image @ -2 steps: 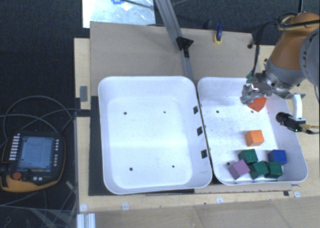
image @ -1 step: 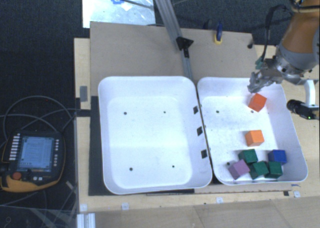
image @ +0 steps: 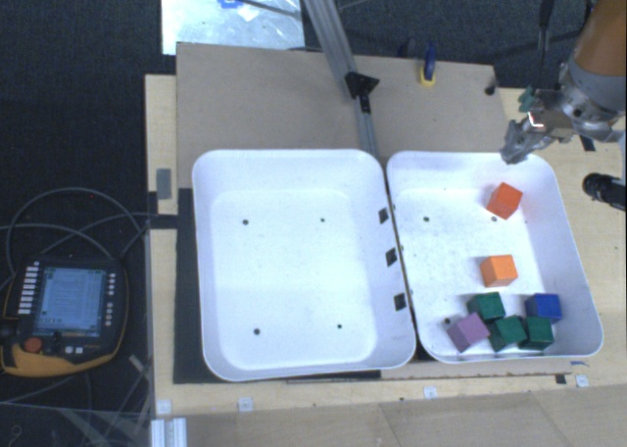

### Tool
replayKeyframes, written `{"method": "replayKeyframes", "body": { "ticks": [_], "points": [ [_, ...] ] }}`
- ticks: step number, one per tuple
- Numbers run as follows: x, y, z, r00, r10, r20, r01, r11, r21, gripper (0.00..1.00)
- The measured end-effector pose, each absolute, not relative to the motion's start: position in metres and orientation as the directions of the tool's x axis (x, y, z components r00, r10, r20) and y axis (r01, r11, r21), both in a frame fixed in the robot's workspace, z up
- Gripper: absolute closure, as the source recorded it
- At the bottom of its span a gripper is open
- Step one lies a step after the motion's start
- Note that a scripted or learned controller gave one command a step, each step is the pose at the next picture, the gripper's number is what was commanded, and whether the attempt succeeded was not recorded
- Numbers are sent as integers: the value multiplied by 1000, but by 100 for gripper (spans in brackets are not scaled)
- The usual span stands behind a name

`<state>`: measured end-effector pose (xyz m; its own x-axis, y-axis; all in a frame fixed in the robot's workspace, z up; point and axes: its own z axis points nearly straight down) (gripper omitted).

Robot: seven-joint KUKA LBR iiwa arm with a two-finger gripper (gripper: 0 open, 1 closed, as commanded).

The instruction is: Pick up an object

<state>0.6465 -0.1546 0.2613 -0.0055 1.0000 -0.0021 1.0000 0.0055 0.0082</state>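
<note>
The nearest candidate is the orange-red cube (image: 505, 199), lying in the upper right of the right bin (image: 573, 239), tilted on the white floor and well apart from the other blocks. I judge it light, rigid and matte (probably wood or foam, so not slippery and not fragile); its flat opposing faces are the place to take hold, with my approach squared to its rotation. Below it sits a second orange cube (image: 499, 270), also isolated. Further down, toward the lower right of the frame, a cluster packs a purple cube (image: 468, 330), green cubes (image: 509, 331) and a blue cube (image: 544, 307) touching one another, which leaves little room for a grip. The left bin (image: 211, 239) is smooth white plastic with rounded corners. My gripper (image: 517, 148) hovers over the right bin's upper rim, just above the orange-red cube; I cannot tell how it is set, and I see nothing held.
</note>
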Motion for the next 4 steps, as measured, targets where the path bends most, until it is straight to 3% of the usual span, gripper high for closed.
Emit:
{"method": "replayKeyframes", "body": {
  "ticks": [2,4],
  "points": [
    [669,-34,265,-11,1000,2,1000,11,4,100],
    [675,91,245,-11,1000,2,1000,11,2,100]
  ]
}}
